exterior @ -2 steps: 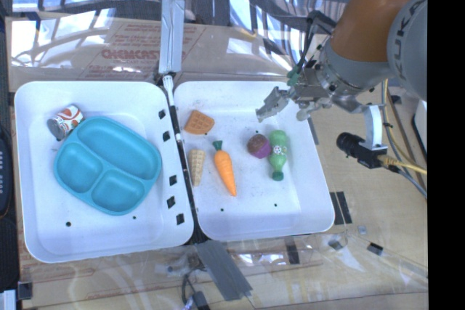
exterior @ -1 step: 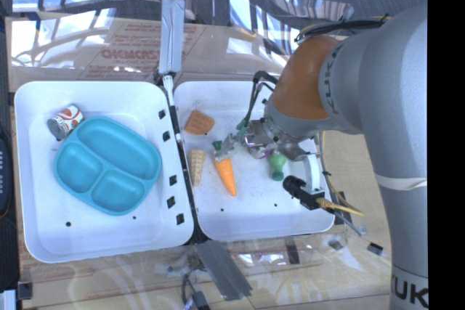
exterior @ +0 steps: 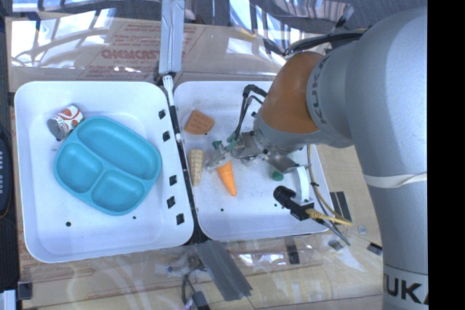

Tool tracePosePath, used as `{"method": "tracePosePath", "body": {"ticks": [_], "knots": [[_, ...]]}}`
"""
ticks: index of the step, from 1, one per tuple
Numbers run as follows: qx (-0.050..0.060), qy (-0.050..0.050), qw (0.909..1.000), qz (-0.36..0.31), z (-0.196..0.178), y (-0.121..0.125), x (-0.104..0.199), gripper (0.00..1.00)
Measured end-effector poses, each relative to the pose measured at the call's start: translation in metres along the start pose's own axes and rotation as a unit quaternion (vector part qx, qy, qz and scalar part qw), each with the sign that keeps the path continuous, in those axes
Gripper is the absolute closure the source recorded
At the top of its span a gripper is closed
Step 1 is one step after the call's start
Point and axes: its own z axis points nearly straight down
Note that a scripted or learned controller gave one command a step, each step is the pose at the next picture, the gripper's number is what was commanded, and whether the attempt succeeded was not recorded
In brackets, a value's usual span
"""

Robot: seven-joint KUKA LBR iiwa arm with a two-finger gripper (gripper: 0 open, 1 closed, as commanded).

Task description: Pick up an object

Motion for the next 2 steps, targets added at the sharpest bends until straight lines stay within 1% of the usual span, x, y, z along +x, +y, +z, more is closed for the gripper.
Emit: {"method": "tracePosePath", "body": {"ticks": [1,2], "knots": [[0.001,0.000,1.0000,-0.002,-0.010,0.000,-0.001,1.00],[-0.006,0.000,0.9984,-0.056,-0.144,0.021,0.105,1.00]]}}
